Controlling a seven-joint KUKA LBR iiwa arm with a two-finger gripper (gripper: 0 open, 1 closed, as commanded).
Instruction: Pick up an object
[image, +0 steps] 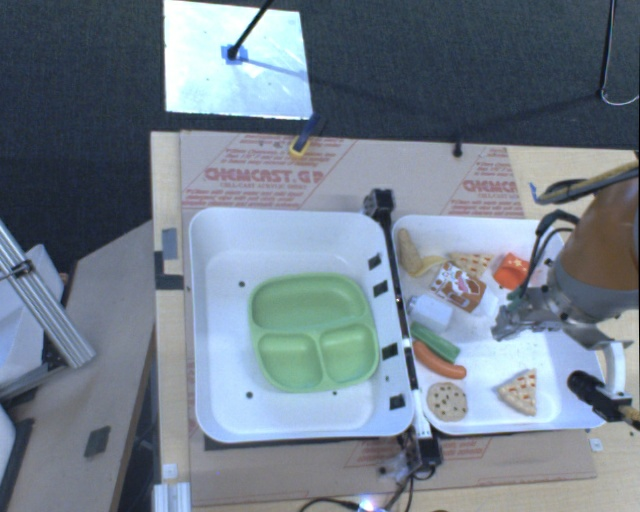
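Observation:
The right bin (480, 415) holds several toy foods: a banana (411, 253), a red-and-white box (459, 287), an orange piece (512, 270), a white block (432, 311), a green pod (434, 340), a red sausage (439, 366), a cookie (446, 401) and a pizza slice (520, 391). My gripper (507, 326) hangs low over the right bin's middle, right of the white block and above the pizza slice. Its fingers are too small and dark to read. Nothing shows between them.
The left bin (215, 330) holds a green divided plate (308, 332). A black clip row (392, 310) runs along the seam between the bins. The arm's orange band (605, 240) and grey wrist cover the right bin's far right side.

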